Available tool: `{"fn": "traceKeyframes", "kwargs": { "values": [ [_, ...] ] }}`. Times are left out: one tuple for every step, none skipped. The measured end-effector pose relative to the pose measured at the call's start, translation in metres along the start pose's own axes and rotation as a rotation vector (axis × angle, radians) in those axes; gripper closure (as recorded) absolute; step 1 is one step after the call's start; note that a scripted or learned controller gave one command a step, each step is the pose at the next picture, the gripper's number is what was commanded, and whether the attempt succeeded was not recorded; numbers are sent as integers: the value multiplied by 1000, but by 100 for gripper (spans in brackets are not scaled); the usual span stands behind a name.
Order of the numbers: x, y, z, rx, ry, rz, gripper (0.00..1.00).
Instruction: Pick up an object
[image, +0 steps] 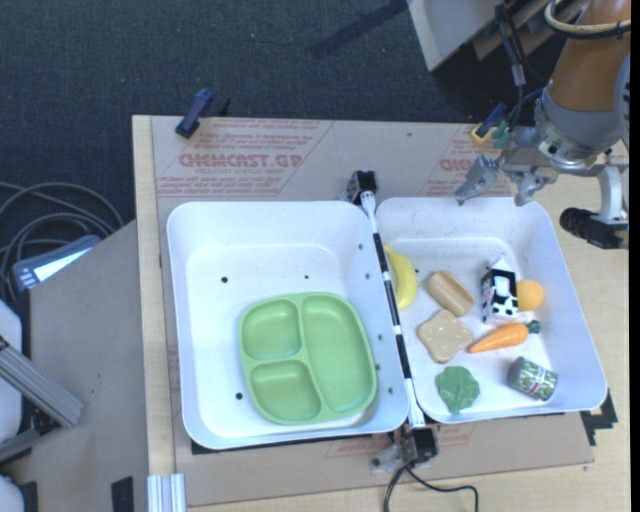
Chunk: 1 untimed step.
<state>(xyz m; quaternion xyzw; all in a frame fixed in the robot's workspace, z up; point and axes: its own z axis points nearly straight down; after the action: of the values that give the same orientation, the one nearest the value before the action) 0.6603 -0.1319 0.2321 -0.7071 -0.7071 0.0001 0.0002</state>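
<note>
1. Camera view, the arm: the grey arm with its orange band comes in at the top right, and the gripper (497, 186) hangs above the far rim of the right bin (572, 300). Its two fingers (472, 187) are spread apart with nothing between them.
2. Camera view, the right bin: the objects to pick lie in its near half, well apart from the gripper. A yellow banana (403, 277) rests against the divider between the bins. Just beside it lies a bread roll (450, 293), and below that a slice of toast (443, 335).
3. Further right stands a black-and-white carton (499, 292), touching an orange fruit (530, 294). A carrot (499, 338) lies below them, pointing left.
4. Near the front edge sit a piece of green broccoli (457, 388) and a small can (531, 379) on its side.
5. Camera view, the left bin (200, 250): it holds a green divided plate (306, 356) with three compartments, set toward the front right.
6. Both bins rest on a cardboard sheet (250, 160) with red printing, and a blue clip (194, 113) sits at its far left corner.
</note>
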Motion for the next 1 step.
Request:
{"fn": "traceKeyframes", "kwargs": {
  "values": [
    [-66,-27,114,2,-1,0,0]
  ]
}}
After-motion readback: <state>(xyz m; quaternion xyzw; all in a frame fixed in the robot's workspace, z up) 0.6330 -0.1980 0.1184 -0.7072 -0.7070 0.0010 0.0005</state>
